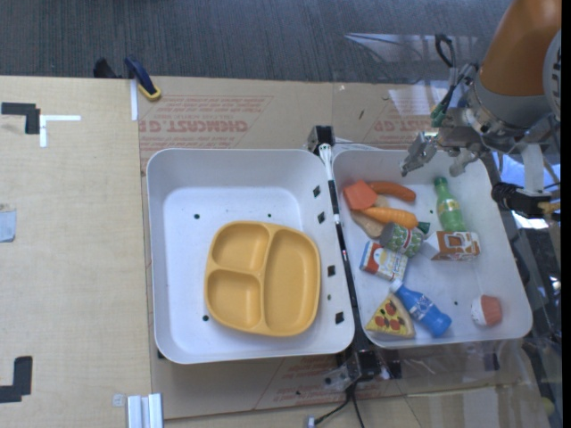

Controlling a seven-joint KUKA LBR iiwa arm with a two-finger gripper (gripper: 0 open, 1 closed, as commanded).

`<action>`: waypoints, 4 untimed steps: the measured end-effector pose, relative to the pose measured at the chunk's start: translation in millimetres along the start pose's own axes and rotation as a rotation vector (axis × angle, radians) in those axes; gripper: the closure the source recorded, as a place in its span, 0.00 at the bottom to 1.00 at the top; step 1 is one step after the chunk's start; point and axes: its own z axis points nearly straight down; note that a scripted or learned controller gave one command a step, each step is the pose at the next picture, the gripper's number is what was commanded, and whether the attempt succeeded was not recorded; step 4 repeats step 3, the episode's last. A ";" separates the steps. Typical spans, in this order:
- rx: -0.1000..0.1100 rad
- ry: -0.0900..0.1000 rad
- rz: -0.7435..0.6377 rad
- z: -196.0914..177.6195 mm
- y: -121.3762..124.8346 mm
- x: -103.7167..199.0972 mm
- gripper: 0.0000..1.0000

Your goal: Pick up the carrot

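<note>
The carrot [390, 214] is a tapered orange piece lying almost level in the back left part of the right bin [505, 259], its tip toward the right. A green-labelled can [403, 238] touches its front side. My gripper [437, 161] hangs over the bin's back edge, up and to the right of the carrot and apart from it. Its two fingers are spread open with nothing between them.
An orange-red sausage [393, 188] and a flat orange slice [359, 194] lie just behind the carrot. A green bottle [448, 208], small cartons [457, 245], a blue bottle [424, 310], a pizza slice [391, 319] and a red-white piece [487, 309] share the bin. The left bin [178, 239] holds a yellow divided plate [264, 277].
</note>
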 end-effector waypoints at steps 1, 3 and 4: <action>-0.003 0.000 0.039 150.9 -15.2 12.3 0.00; -0.002 -0.001 0.205 52.1 34.5 26.5 1.00; -0.002 -0.001 0.205 52.1 34.5 26.5 1.00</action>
